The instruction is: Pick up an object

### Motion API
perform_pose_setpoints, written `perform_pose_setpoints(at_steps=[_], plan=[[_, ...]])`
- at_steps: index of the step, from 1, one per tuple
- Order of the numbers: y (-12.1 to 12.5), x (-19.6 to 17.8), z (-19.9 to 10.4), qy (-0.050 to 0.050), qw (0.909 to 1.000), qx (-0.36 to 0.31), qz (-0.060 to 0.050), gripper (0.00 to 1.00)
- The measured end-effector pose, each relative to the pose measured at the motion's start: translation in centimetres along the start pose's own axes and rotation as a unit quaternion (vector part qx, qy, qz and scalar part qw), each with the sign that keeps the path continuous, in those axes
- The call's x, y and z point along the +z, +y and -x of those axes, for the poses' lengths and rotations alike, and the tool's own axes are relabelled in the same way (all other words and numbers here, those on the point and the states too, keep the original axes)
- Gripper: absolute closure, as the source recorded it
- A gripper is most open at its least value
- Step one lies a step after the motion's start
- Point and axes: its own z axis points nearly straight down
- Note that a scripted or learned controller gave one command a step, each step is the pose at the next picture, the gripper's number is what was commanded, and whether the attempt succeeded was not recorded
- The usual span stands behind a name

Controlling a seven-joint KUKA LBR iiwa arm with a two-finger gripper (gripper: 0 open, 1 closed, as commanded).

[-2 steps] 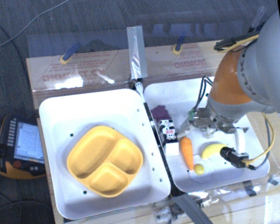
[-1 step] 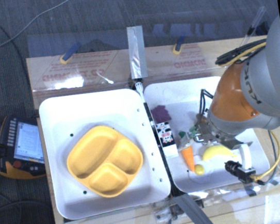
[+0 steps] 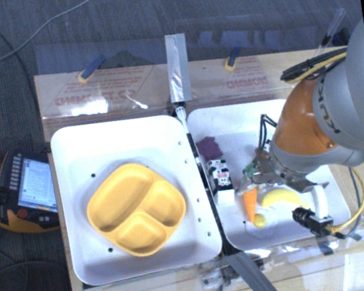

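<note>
Two white bins sit side by side on the bench. Nearest the camera, along the front of the right bin (image 3: 231, 239), lie a carrot (image 3: 250, 204) and a banana (image 3: 278, 197), close together, with a small yellow piece (image 3: 259, 218) just in front of the carrot. The gripper (image 3: 261, 169) hangs over the same spot, just behind and above them, under the arm's orange band (image 3: 301, 123); how its fingers stand cannot be told, since the wrist hides them. Nothing shows clearly between them. Left of the carrot, by the wall between the bins, lies a small black-and-white toy (image 3: 219, 172), and behind it a purple object (image 3: 208, 147). The left bin (image 3: 68, 152) holds a yellow divided tray (image 3: 136, 208), set at a slant near its middle. Beyond the bins, cardboard (image 3: 119, 86) covers the bench, and a pendant (image 3: 26, 192) lies off to the left.
</note>
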Motion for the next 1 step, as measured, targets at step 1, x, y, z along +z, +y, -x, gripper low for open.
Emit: perform_pose_setpoints(at_steps=[1], plan=[[5.88, -8.16, -3.74, 0.0, 0.9965, 0.083, -0.011, 1.0]])
